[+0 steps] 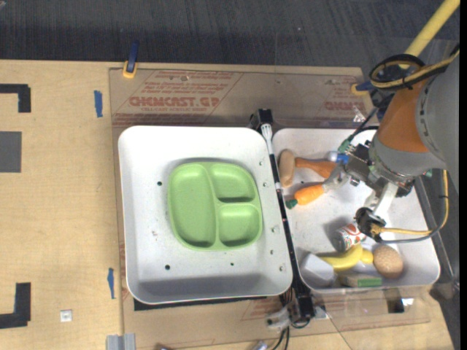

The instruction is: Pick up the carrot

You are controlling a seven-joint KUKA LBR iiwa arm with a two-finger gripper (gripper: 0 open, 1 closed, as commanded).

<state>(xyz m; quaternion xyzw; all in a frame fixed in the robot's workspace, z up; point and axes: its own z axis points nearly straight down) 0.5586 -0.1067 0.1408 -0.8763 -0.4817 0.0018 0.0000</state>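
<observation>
**Item: carrot (pixel 310 193).** It lies on its side at 9 o'clock in the right bin (pixel 321 228), close to the wall shared with the left bin (pixel 146 195). Nothing grips it.

**Hand (pixel 341 172).** It hangs at 2 o'clock of the carrot, near it and low over the bin. You cannot tell from this view whether it is apart or together.

**Neighbours.**
- A brown-headed item with an orange stem (pixel 287 166) sits just at 12 o'clock of the carrot.
- A banana (pixel 345 257) lies well apart at 5 o'clock.
- A green divided plate (pixel 215 203) sits in the left bin.

**Hazards for you to watch.**
- The orange stem lies nearer the hand than the carrot does and shares its colour, so a slightly high descent would likely take the wrong item.
- The wall at 9 o'clock leaves little room, and the hand could strike it.
- The carrot tapers, so an off-centre pinch may squirt it loose.
</observation>
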